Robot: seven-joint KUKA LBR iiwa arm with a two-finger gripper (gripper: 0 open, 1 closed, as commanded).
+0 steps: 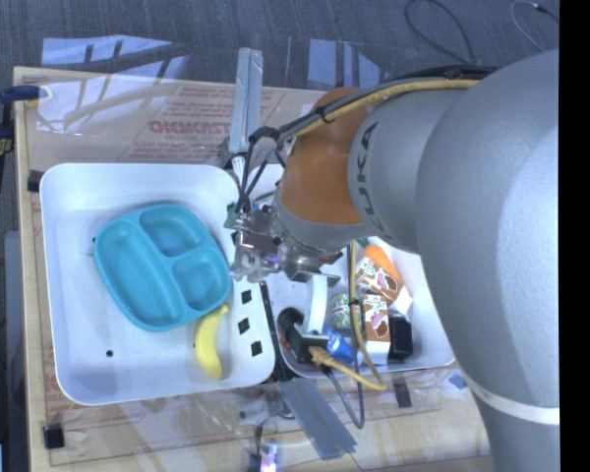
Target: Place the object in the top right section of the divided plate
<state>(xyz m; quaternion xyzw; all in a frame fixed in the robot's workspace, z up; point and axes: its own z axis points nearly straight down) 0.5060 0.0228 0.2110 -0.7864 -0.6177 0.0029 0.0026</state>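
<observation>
my pincer (248, 315) hangs over the seam between the two bins, its white fingers pointing near, and i cannot tell whether anything sits between them. just left of it a yellow banana (209, 346) lies in the left bin (69, 293), touching the near edge of the blue divided plate (162, 264). my grey arm (452, 214) hides most of the right bin's clutter (374, 298).

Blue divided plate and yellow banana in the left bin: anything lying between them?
No. In the camera view the yellow banana lies right against the lower right rim of the blue divided plate.
</observation>
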